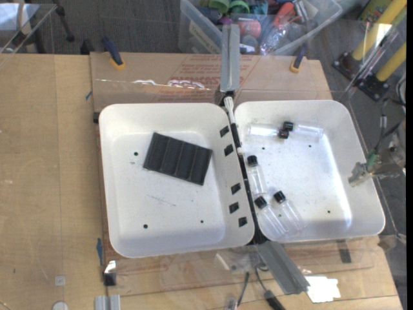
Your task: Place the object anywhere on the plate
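**At the right bin's outer rim: gripper to vial to plate**

At the right bin's outer rim hangs the gripper; whether it is spread or closed cannot be told. Clear black-capped vials lie to its left, near the divider, long axes slanting toward the near edge. The dark ribbed plate lies farther left, in the left bin.

I count two white bins, one dark ribbed plate (left bin), and four clear black-capped vials (right bin).
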Controlling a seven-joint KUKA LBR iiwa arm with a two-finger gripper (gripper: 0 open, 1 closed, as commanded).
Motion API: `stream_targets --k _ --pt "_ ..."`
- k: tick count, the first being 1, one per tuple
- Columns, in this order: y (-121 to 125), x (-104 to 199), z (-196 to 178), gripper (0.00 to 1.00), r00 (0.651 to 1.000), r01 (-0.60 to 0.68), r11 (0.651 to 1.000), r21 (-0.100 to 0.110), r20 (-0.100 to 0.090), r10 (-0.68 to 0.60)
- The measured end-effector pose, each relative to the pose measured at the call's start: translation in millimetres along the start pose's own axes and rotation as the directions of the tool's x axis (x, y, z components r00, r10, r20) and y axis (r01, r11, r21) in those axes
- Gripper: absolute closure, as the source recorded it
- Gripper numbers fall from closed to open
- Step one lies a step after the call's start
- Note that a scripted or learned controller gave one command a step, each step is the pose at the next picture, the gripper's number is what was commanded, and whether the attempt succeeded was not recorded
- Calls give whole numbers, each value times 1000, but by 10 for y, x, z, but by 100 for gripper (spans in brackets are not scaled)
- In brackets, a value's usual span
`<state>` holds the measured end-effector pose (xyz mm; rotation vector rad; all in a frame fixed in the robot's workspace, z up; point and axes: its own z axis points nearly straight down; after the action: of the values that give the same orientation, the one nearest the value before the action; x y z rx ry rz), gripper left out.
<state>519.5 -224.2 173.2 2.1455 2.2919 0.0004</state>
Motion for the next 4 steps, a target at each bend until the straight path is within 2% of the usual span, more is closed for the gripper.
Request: stream_targets --k 1,2,3,4 --pt "-122 15 -755 100 989 -150 989 1 0 150" --pt "-120 18 -755 0 989 -149 989 1 0 149" --pt "-113 14 -853 100 989 -148 989 -1 2 148" --pt "-112 16 -852 0 989 -148 989 -1 2 148"
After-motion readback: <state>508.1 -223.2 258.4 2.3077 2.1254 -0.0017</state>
